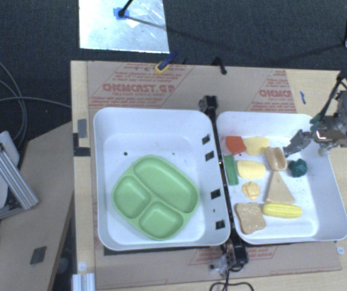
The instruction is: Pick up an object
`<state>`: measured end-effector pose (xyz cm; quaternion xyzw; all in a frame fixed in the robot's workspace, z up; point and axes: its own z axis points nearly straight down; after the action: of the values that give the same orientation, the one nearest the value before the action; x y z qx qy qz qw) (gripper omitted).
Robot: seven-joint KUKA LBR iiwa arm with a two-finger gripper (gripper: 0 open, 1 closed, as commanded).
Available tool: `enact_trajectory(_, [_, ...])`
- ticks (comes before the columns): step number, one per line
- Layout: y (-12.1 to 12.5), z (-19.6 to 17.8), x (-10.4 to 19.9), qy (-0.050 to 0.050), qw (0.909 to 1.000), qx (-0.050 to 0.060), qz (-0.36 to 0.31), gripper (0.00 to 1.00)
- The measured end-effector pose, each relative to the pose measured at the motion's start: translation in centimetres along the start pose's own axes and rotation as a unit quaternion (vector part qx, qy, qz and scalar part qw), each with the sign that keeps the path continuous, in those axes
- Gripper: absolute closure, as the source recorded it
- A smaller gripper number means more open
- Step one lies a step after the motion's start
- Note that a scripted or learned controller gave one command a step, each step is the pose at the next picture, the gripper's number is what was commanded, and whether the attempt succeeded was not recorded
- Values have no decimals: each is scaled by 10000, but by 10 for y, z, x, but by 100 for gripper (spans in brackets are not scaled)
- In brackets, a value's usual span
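Toy food scattered in right bin [337, 220] on desk [131, 80]. Gripper [295, 143] reaching in from right edge, low over bin, just above teal ball [298, 168] and just right of hot dog bun [275, 158]. Cannot tell whether fingers apart or together. Left of ball: yellow pieces [251, 169], red block [235, 144], green stick [230, 170]. Below it: tan wedge [279, 190], corn cob [282, 210], bread slice [250, 217]. Green divided plate [155, 196] in left bin [109, 132], well apart from ball.
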<state>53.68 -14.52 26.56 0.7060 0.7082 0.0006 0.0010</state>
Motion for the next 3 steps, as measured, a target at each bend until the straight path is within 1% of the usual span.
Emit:
enact_trajectory(1, [-48,129,16,25,10000,77,13,0])
enact_trajectory(2, [-47,177,38,-16,10000,-56,7,0])
enact_trajectory(3, [-44,163,33,-74,9999,-123,32,100])
